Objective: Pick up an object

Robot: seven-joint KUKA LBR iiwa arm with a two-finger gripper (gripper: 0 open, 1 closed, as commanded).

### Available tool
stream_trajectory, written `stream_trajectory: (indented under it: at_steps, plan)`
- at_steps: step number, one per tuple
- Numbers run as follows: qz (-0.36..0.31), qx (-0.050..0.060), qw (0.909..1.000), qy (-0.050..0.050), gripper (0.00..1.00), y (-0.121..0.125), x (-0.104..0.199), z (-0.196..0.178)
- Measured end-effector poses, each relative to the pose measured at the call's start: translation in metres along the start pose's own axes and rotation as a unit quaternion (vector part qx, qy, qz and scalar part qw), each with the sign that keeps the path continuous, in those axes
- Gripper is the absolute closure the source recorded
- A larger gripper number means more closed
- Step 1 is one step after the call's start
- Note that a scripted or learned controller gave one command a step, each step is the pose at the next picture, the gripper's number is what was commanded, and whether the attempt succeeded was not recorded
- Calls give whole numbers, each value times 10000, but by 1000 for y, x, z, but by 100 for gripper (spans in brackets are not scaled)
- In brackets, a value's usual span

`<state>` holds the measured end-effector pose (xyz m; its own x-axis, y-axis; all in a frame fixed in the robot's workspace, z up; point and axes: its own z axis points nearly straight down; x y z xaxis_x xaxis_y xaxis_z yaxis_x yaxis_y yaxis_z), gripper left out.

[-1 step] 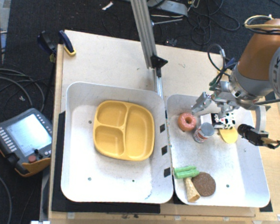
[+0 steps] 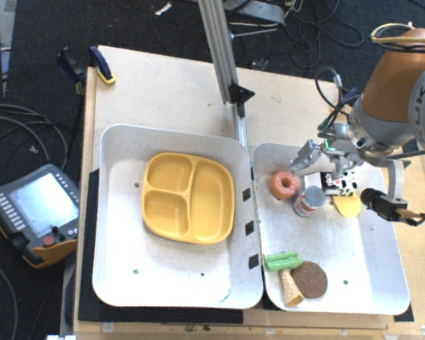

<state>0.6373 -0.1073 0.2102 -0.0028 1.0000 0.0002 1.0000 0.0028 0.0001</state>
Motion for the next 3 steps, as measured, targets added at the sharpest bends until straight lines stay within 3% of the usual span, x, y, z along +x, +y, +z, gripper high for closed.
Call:
stream_trajectory:
  at_steps: [1, 2, 3]
  plan:
    - [14, -23, 10000, -20, 0, -3, -2, 59]
    - [15, -6, 10000, -3, 0, -4, -2, 81]
    - [16, -13, 10000, -2, 100, -3, -1, 73]
